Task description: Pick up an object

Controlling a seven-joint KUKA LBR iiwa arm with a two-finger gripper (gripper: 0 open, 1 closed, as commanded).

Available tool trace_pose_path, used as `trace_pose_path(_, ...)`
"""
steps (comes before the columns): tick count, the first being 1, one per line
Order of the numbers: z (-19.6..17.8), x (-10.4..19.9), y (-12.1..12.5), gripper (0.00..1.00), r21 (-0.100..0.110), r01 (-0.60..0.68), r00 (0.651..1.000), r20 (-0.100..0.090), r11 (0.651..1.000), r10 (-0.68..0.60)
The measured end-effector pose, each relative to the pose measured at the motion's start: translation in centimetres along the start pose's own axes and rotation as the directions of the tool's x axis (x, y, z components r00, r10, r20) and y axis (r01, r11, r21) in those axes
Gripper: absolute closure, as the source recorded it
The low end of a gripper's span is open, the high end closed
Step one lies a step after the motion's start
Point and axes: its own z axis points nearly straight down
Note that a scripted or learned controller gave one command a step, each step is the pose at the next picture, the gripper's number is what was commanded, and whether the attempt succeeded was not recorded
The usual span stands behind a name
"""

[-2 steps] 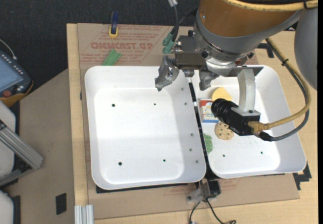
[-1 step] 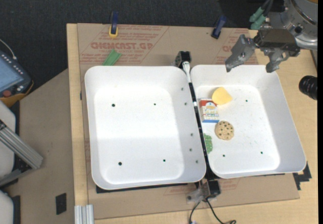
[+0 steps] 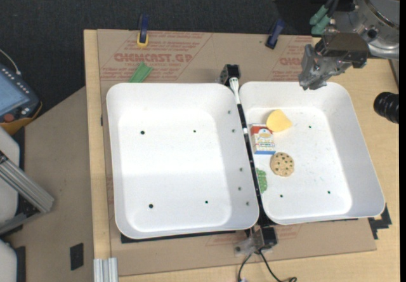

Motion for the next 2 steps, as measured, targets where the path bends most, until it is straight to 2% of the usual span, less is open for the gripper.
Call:
trace_pose_path(1, 5.1, 10.2, -1.2, 1.00, 0.014, 0.010, 1.000, -0.001, 1.000, -0.010)
trace_pose_path(2, 3.7, 9.6, -1.0, 1.00, 0.005, 0.001, 1.000, -0.001, 1.000, -0.001)
